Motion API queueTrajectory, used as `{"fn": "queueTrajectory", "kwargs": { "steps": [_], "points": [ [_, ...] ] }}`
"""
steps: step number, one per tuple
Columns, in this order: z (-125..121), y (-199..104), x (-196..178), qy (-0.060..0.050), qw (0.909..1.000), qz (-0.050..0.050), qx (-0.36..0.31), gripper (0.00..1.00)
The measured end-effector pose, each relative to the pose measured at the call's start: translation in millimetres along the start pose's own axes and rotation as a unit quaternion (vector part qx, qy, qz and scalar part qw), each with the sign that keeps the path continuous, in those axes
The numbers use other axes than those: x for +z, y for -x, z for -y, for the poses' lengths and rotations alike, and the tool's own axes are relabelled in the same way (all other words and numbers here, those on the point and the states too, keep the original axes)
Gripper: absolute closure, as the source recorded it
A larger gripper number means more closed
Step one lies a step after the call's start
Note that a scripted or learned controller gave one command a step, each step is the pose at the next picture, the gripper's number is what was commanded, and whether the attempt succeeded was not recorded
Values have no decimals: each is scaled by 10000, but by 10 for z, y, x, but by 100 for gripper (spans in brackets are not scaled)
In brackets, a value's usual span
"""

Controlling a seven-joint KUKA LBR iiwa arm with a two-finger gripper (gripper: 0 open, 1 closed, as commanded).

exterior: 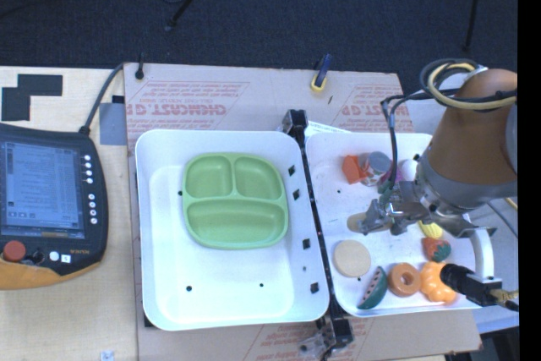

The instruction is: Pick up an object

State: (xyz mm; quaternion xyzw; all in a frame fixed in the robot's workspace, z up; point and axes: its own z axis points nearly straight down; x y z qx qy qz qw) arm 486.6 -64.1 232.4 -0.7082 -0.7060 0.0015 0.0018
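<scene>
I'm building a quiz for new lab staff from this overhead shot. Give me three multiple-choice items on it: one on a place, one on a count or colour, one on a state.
1. Where does the green divided plate lie?
A. in the left bin
B. in the right bin
C. on the cardboard beyond the bins

2. How many compartments does that plate have?
A. two
B. three
C. five

3. How does the gripper stand in relation to the round tan cookie?
A. it presses flat on top of the cookie
B. it is over the right bin's floor above the cookie in the view, apart from it
C. it is carrying the cookie over the left bin

Answers: 1 A, the plate rests on the floor of the left bin. 2 B, two small wells sit over one long well. 3 B, white floor of the right bin shows between gripper and cookie.
</scene>
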Motion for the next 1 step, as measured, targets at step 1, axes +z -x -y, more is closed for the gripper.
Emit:
{"fn": "queueTrajectory", "kwargs": {
  "steps": [1],
  "points": [
    [-77,-41,177,-21,10000,-4,0,100]
  ]
}}
